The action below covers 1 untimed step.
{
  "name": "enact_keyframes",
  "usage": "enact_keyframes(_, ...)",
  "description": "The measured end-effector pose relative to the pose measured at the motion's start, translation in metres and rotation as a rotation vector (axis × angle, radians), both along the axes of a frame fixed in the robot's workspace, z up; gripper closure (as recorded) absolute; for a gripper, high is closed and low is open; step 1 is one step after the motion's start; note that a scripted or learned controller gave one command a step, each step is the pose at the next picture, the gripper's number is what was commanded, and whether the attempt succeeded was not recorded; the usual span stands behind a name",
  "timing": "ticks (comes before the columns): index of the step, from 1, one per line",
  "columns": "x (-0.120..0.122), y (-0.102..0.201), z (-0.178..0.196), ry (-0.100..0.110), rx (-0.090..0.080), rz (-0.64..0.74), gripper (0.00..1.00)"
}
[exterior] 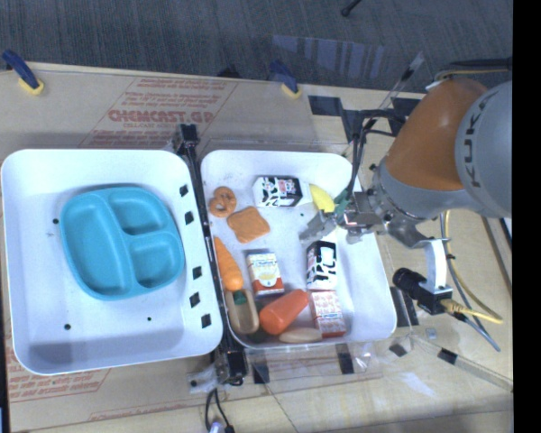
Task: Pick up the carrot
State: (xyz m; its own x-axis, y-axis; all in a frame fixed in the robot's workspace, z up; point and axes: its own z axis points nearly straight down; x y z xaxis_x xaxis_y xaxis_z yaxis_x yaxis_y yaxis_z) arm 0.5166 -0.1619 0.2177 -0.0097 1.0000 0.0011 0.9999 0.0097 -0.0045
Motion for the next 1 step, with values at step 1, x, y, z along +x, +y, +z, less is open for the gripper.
enact_keyframes(1,0.0423,-0.0485,0.0012,-0.003,-0.002,0.001,0.00)
